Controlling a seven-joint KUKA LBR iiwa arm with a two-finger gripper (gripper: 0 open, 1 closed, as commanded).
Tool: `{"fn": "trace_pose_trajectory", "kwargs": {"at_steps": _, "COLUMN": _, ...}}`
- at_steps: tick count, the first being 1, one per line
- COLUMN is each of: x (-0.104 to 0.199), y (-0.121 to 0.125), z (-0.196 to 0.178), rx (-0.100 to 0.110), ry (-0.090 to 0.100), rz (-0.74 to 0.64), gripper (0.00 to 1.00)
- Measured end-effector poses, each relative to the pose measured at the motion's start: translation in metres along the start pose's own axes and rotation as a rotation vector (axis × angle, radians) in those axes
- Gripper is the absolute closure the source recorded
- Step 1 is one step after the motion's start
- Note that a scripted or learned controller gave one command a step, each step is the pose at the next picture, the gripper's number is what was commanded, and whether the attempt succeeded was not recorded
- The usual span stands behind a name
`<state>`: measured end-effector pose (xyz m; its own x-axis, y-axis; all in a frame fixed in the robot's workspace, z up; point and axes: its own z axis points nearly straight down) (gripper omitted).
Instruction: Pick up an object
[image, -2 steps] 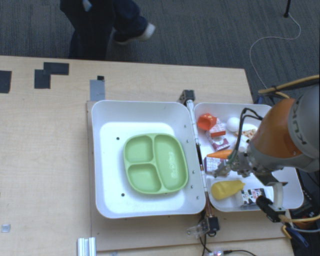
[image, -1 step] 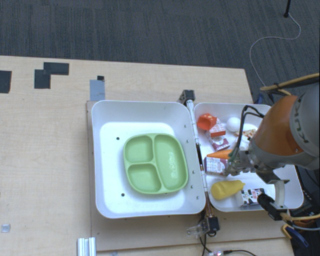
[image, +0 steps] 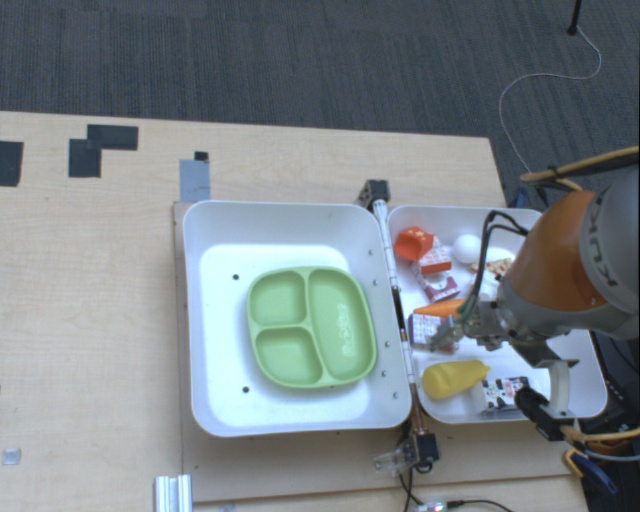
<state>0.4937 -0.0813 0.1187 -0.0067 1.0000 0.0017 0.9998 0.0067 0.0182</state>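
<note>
1. Two shallow white bins sit side by side on the bench: the left bin (image: 200, 330) and the right bin (image: 590, 395), meeting along a central divider.
2. Left bin: a green divided plate (image: 311, 327) with three compartments lies at its middle, slightly turned.
3. Right bin, far edge: an orange-red item (image: 412, 243) near the divider, a white ball (image: 466, 248) just beside it toward the right, and a red-and-white packet (image: 436, 265) between and below them.
4. Right bin, middle by the divider: a carrot-like orange piece (image: 438, 309) and a small printed packet (image: 441, 289) above it.
5. Right bin, near edge: a yellow lemon-shaped object (image: 453, 378), with a small printed card (image: 503, 392) just to its right.
6. The arm, with its orange band (image: 555, 265), reaches in over the right bin; the gripper (image: 458, 327) hangs low near the divider, just beside the carrot-like orange piece and above the yellow lemon-shaped object.
7. Jaw state: cannot be told from this view, since the wrist body and clutter hide the tips; nothing is seen held.
8. Step judged in hand: the approach or closing phase over the middle cluster.
9. Next move, as a judgement: a firm closure on one item, then a straight lift clear of neighbouring pieces.
</note>
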Motion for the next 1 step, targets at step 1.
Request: {"fn": "trace_pose_trajectory", "kwargs": {"at_steps": 1, "x": -0.0012, "y": -0.0058, "z": 0.0321, "rx": 0.012, "ry": -0.001, "rz": 0.006, "gripper": 0.0}}
